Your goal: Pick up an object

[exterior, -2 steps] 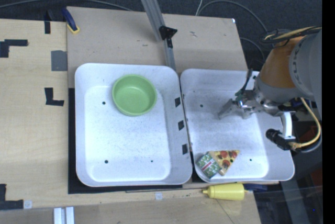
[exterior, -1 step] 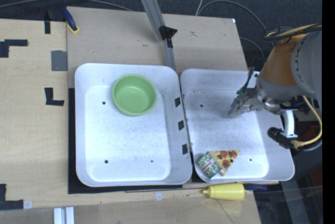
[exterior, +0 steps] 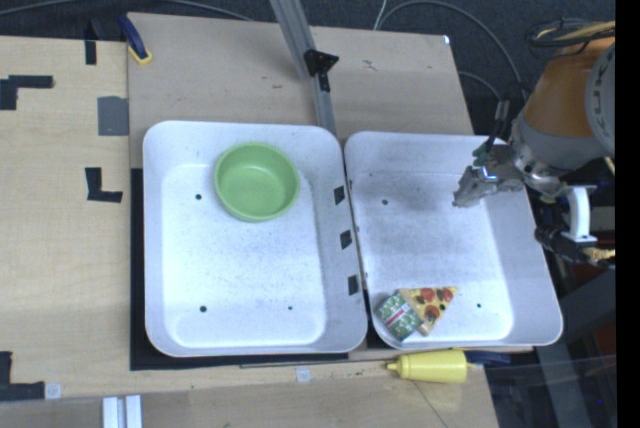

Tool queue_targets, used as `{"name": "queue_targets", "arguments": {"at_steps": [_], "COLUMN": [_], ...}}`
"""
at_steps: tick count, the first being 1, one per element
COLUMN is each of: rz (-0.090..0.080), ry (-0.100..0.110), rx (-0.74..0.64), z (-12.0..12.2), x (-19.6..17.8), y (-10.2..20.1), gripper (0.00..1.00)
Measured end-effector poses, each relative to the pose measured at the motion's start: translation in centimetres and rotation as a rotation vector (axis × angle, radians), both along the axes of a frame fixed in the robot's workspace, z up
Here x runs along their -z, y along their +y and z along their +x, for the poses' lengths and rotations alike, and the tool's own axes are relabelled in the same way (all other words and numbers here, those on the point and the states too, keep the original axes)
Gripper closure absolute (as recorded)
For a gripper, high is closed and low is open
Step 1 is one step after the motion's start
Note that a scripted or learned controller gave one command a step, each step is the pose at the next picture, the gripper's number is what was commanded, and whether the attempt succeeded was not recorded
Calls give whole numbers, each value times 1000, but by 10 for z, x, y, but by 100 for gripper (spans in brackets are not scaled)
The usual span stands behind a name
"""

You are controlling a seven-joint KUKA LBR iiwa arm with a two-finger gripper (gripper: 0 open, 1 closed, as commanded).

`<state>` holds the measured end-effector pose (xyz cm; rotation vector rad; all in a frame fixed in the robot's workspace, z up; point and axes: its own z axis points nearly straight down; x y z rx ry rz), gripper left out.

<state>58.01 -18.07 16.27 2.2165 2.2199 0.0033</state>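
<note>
A green bowl point(exterior: 257, 180) sits upright in the left bin point(exterior: 165, 246), toward its far side and a little left of the bin's middle. In the right bin point(exterior: 520, 306), a small printed packet point(exterior: 414, 307) with green, red and yellow markings lies flat in the near left corner, close to the rim. A yellow bottle point(exterior: 433, 366) (it looks like a mustard squeeze bottle) lies on its side on the bench just outside that bin's near rim, below the packet.

The gripper point(exterior: 470, 190) hangs over the far right part of the right bin, near its right wall, pointing down and toward the bin's middle. It is well apart from the packet and from the bowl. Nothing shows between its tips. The view is too blurred there to make out how the jaws stand, so I cannot tell whether they are parted or closed, nor whether they touch the bin floor.
</note>
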Motion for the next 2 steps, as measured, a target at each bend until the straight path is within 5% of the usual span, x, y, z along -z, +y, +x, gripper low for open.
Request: {"name": "queue_targets", "arguments": {"at_steps": [1,2], "rz": [0,3], "ry": [0,6], "rx": [0,-6], "z": [1,3], "x": [-53,-49], "y": [0,63], "gripper": [100,100]}}
